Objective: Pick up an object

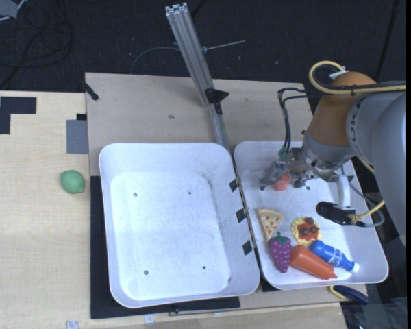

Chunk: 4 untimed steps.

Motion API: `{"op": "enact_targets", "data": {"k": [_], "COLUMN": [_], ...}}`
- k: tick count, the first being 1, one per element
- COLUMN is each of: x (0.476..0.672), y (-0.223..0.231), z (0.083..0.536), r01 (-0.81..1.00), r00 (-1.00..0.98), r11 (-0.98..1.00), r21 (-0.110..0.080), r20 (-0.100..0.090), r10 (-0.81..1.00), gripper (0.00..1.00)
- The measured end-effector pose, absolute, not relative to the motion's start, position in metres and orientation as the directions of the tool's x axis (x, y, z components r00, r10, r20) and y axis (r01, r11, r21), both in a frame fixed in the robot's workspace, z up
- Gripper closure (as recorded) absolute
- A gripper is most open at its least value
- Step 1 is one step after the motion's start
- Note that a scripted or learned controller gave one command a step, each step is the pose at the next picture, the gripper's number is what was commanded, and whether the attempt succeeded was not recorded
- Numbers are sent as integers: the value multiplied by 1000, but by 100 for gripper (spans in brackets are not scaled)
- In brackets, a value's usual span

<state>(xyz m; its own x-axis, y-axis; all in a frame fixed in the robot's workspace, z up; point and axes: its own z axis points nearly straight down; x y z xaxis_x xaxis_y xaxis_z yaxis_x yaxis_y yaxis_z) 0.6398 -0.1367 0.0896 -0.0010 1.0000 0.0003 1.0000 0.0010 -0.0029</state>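
You see the gripper [282, 177] in the right bin [377, 269], fingers pinching a small red object [283, 181] between them.

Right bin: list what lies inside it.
The right bin holds a pizza slice, purple grapes, carrot, blue bottle and a red-yellow toy. The gripper covers part of a small red-orange piece.
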Motion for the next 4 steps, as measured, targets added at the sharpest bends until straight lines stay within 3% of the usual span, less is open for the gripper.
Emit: {"op": "enact_targets", "data": {"k": [1, 3, 4], "x": [641, 654, 654], "y": [-137, -136, -136], "z": [102, 222, 251], "r01": [1000, 1000, 1000], "r00": [-1, 0, 1], "r11": [1, 0, -1], "r21": [2, 5, 2], "r20": [-1, -1, 0], "r10": [1000, 1000, 1000], "gripper": [100, 100, 100]}}
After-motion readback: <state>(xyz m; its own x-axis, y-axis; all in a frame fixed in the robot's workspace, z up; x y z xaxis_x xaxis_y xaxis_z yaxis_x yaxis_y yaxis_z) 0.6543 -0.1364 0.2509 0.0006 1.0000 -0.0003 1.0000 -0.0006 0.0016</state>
